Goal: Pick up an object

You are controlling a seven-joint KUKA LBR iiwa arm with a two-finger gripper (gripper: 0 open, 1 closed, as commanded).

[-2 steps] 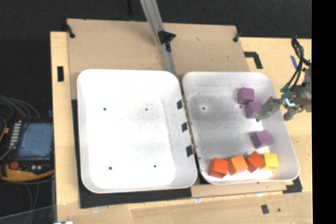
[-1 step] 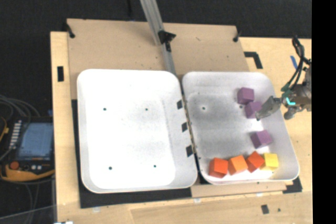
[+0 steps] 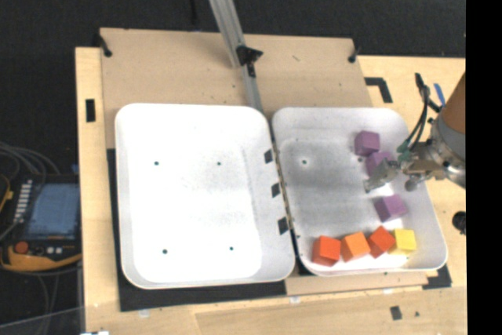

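Several small blocks lie in the right bin (image 3: 314,137). Three are purple: one (image 3: 366,142) near the far side, one (image 3: 379,162) just below it, and one (image 3: 391,206) nearer the front. Along the front wall sit a red block (image 3: 326,249), an orange block (image 3: 355,245), a red-orange block (image 3: 382,239) and a yellow block (image 3: 405,239). My gripper (image 3: 391,182) reaches in from the right and hovers low between the middle and the front purple blocks. Its fingers (image 3: 373,182) stand apart, open, with nothing between them.
The left bin (image 3: 192,192) lies beside the right one, and dark clips join them along the shared edge. A metal rail (image 3: 223,8) slants up from the bins' far edge. A device with cables (image 3: 43,220) sits off the bench's left side.
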